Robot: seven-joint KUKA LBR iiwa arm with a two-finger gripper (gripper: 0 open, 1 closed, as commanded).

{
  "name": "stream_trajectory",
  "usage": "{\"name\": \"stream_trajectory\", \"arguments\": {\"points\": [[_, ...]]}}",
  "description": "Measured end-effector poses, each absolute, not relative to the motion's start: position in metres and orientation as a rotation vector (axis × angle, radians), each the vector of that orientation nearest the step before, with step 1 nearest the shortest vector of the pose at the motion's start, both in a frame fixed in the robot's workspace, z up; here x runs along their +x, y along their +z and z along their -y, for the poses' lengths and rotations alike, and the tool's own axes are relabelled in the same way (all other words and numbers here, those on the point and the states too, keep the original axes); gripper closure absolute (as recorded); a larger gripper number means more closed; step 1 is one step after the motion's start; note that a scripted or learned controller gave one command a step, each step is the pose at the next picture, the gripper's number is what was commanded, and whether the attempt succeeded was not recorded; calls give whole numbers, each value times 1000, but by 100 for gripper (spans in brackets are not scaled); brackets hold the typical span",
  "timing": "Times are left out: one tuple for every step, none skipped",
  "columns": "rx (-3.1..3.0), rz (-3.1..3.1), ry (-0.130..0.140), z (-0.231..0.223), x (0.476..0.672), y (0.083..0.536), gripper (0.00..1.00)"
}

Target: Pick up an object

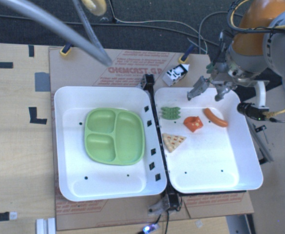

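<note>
**Inspection: two bins, four food pieces, pincer open and empty**

You have two shallow white bins side by side. The left white bin point(66, 130) holds one light-green divided plastic plate point(115, 136). The right white bin point(230, 165) holds four toy food pieces: one green leafy piece point(170, 113), one red chunk point(193, 124), one orange sausage point(215, 117) and one tan waffle-patterned wedge point(173, 142), all lying apart in its far half. Your pincer point(209, 91) hangs over the far rim of the right bin, fingers spread, nothing between them. The bins sit on brown cardboard point(132, 67) on the wooden table point(15, 145); black cables point(181, 30) cross the dark floor beyond.
</note>
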State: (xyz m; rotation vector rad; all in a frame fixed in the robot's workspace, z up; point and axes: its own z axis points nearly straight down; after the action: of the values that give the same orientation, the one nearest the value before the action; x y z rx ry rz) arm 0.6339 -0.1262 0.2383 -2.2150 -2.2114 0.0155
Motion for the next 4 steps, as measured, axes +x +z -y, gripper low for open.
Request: {"name": "stream_trajectory", "arguments": {"points": [[-2219, 2222, 2, 126, 636, 247, 0], [-2217, 2222, 7, 119, 641, 200, 0], [-2217, 2222, 8, 116, 643, 155, 0], [-2223, 2229, -1, 119, 642, 96, 0]]}}
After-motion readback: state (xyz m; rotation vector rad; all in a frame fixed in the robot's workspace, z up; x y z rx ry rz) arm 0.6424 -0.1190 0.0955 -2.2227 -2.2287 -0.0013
